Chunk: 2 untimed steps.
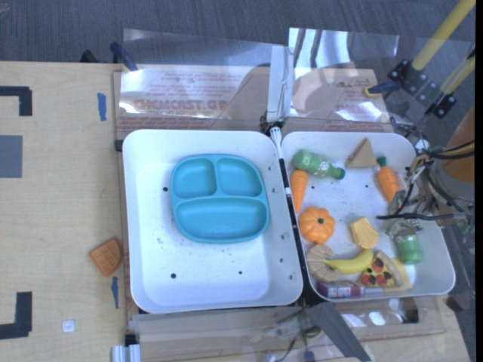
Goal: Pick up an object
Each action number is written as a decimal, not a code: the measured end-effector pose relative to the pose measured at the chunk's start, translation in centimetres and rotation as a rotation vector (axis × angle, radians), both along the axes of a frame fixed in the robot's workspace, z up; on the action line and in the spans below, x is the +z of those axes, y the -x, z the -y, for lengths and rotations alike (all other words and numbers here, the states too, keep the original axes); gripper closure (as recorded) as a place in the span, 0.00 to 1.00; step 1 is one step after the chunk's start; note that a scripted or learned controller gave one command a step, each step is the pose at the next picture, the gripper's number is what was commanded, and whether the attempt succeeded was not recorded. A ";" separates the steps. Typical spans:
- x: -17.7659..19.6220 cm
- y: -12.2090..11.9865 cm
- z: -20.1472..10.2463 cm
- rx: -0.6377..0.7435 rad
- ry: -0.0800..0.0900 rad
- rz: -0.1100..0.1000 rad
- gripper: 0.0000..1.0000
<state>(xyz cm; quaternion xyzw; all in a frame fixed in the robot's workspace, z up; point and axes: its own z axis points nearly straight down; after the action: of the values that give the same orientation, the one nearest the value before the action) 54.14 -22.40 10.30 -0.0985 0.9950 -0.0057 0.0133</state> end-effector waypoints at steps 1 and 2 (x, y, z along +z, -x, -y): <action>-0.1 0.0 -0.2 0.000 -0.003 -0.002 0.00; -1.6 -4.1 -0.2 -0.021 -0.009 -0.017 0.00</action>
<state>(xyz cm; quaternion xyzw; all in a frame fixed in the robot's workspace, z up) 58.23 -22.24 8.68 -0.0882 0.9961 -0.0004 0.0051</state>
